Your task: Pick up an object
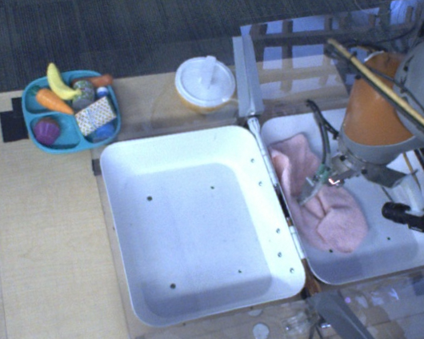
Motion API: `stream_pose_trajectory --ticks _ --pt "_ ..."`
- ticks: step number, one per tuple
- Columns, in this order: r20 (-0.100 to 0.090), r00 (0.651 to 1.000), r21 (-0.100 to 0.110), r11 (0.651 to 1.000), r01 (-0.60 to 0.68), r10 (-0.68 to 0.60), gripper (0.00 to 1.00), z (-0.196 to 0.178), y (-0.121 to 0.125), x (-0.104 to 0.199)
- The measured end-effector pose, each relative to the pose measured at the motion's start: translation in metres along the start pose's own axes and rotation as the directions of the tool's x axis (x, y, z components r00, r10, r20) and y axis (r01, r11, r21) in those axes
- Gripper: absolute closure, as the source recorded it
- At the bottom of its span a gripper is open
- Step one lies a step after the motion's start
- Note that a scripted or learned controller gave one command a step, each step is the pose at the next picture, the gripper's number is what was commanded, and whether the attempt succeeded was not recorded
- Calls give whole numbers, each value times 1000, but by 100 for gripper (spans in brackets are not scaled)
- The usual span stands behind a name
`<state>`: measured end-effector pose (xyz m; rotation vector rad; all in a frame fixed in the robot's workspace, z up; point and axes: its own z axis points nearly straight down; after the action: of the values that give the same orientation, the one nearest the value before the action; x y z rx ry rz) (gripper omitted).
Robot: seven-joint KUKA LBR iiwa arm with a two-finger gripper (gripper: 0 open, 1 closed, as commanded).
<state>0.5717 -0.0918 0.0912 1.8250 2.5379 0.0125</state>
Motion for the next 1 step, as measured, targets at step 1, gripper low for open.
stream_pose_trajectory --ticks 1 --pt "4 1000 -8 1000 1 -1 100 -12 3 -1"
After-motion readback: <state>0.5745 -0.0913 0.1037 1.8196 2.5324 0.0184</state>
